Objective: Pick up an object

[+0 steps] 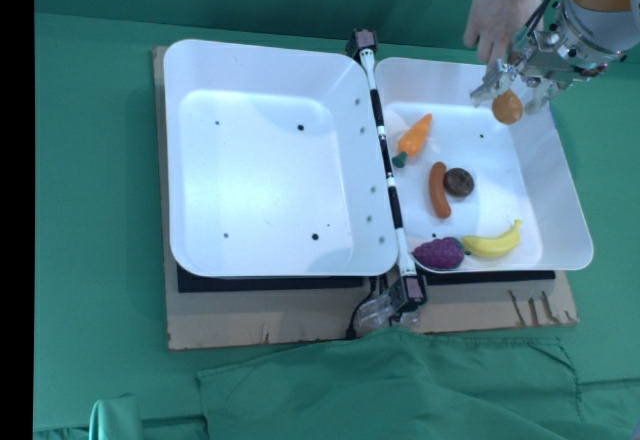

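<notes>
Green cloth surrounds both bins; in the right bin (pixel 560 218) my gripper (pixel 511 91) has its fingers clamped on the orange ball (pixel 507 108). I'd lift straight, slowly, avoiding the hand (pixel 500 13).

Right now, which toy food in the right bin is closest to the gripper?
The round orange ball, right beneath the gripper at the bin's far corner. The carrot, sausage, donut, grapes and banana lie farther off.

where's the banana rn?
Camera view: the banana lies in the right bin, near its front edge, right beside the purple grapes and below the sausage.
</notes>
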